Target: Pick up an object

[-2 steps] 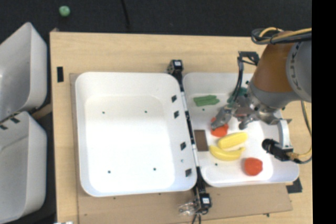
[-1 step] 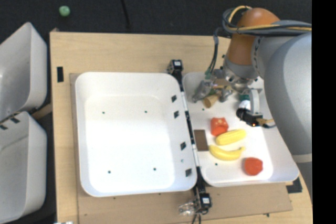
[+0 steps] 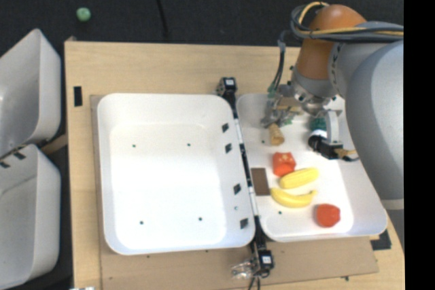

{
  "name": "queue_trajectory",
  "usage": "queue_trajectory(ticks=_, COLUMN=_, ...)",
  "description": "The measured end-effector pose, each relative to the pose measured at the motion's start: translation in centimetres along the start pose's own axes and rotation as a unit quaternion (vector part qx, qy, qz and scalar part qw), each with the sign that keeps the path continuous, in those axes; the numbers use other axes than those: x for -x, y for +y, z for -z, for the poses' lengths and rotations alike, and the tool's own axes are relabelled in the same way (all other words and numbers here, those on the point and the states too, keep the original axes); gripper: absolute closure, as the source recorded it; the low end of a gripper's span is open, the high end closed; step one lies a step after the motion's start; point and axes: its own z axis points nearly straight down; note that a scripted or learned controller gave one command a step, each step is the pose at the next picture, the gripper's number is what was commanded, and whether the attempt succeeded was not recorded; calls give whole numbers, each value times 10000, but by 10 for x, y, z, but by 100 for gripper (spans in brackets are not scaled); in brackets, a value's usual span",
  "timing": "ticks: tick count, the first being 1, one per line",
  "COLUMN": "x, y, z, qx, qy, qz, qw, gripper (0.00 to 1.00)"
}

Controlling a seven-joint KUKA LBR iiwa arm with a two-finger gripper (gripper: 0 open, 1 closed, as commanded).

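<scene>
The right bin (image 3: 360,204) holds a small tan cork-like piece (image 3: 275,136), a red chunky piece (image 3: 284,163), two yellow bananas (image 3: 300,178) (image 3: 292,198), a red round fruit (image 3: 327,215) and a flat brown block (image 3: 259,181). My gripper (image 3: 278,116) hangs low over the bin's far left corner, just above the tan piece and perhaps touching its top. I see nothing lifted off the bin floor.
The left bin (image 3: 109,146) lies beside the right one, parted from it by a black-clipped divider (image 3: 239,159). The arm's grey body (image 3: 374,105) covers the right bin's far right side. A small green ball (image 3: 83,13) lies on the dark floor beyond the bench.
</scene>
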Motion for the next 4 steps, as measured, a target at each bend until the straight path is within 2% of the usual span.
queue_trajectory(ticks=2, x=-12, y=-51, z=24, qx=-51, qy=21, qz=12, qw=10000, gripper=100)
queue_trajectory(ticks=3, x=-14, y=-113, z=71, qx=-109, qy=45, qz=-23, qw=9999, gripper=100)
queue_trajectory(ticks=4, x=18, y=-129, z=28, qx=-125, qy=36, qz=-26, qw=9999, gripper=100)
